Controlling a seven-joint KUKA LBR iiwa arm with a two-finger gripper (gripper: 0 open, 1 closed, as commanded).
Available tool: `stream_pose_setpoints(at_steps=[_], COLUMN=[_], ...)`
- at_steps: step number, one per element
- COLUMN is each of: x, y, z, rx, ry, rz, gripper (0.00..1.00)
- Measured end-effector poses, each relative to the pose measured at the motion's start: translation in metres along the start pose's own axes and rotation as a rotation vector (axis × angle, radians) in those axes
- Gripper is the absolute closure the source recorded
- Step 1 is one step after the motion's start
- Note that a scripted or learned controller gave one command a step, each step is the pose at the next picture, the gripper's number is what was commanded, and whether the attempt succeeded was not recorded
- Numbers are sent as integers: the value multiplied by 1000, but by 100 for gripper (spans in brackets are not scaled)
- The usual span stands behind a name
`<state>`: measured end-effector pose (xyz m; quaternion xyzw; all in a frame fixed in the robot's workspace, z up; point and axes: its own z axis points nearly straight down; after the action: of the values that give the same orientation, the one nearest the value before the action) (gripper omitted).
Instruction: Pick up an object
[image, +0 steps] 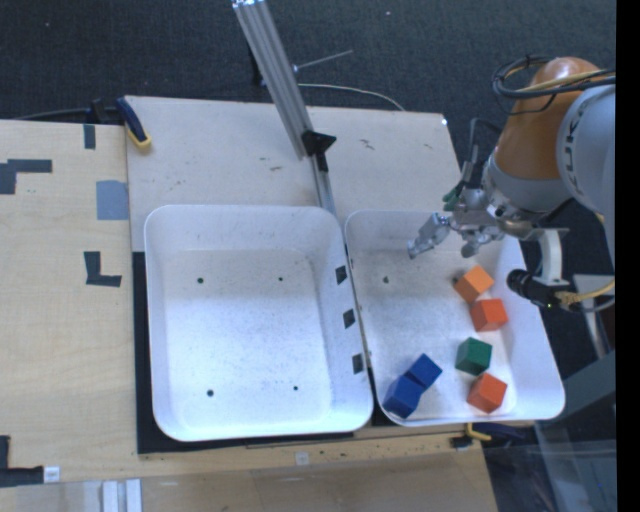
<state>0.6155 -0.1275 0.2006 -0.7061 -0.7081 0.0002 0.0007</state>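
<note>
Two shallow white bins sit side by side on the bench, seen from above at a slant. Filling the centre-left of the frame, the left bin shows a bare speckled floor. Running from centre to lower right, the right bin holds all the blocks.

Six blocks lie along that bin's right and lower parts. A light orange block sits highest, with a darker orange block touching or just below it. Lower down comes a green block, then another orange block near the bin's lower right corner. Two blue blocks lie close together at the bottom middle of the bin, one slightly above and right of the other.

From the upper right of the frame the grey arm with its orange band reaches in, and the gripper hangs over the upper part of the right bin, up and left of the light orange block and apart from it. Whether its tips are spread or closed cannot be told; no block shows between them.

A metal rail slants down from the top centre toward the gap between the bins.
</note>
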Motion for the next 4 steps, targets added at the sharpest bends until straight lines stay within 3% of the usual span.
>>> stream_pose_setpoints(at_steps=[1, 2, 3, 4], x=[2, -79, -70, -47], y=[-12, -71, -75, -76], z=[20, 24, 84, 16], rx=[3, 4, -19, -8], ry=[-2, -4, -9, -2], rz=[1, 11, 1, -1], gripper=[0, 0, 0, 0])
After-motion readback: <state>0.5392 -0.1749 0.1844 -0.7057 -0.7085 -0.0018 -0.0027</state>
